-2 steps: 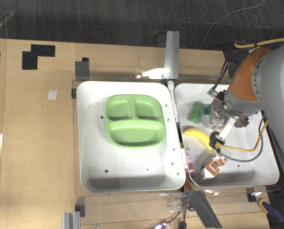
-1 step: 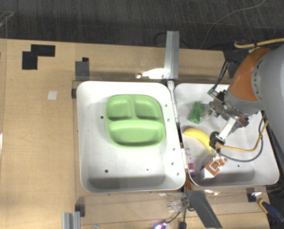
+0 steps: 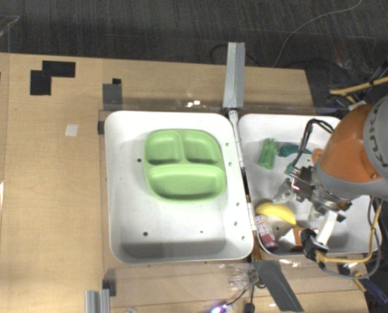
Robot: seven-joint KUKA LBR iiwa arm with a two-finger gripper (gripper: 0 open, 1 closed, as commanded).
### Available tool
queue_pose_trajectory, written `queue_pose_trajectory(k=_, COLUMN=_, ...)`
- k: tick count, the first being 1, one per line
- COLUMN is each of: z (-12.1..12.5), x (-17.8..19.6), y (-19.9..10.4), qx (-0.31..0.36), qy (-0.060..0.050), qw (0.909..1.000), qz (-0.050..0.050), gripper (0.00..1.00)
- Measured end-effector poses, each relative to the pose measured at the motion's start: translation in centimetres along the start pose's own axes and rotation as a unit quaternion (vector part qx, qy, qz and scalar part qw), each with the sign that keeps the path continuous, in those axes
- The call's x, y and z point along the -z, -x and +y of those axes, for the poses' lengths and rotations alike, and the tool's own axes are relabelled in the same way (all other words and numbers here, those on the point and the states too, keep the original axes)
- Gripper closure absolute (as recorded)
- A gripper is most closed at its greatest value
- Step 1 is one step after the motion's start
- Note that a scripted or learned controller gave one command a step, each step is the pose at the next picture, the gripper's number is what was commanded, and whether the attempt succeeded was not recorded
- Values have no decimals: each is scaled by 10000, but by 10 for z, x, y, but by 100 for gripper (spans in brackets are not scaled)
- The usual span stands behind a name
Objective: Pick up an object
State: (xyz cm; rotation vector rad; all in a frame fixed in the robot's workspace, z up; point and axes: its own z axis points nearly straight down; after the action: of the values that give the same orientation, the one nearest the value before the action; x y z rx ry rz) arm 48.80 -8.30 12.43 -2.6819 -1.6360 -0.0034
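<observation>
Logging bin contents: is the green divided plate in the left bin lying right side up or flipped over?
Flipped over, apparently: the green divided plate shows three bulging sections, lying in the left bin.

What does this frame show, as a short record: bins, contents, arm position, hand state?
left bin: holds a green divided tray, lying flat
right bin: holds a green block, a teal item, a banana and small clutter in the near corner
arm: reaches in from the right, above the right bin
hand: low over the right bin, just beyond the banana
hand state: cannot tell
grasp: no object visibly held
</observation>
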Motion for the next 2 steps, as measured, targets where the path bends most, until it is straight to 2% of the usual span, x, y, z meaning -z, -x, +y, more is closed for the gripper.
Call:
queue_pose_trajectory(k=1, z=65, x=0, y=-4, qx=1591, qy=10, qw=9873, qz=-2, gripper=0)
queue_pose_trajectory(k=2, z=127, x=-35, y=-56, qx=1516, qy=58, qw=9884, qz=5, gripper=0)
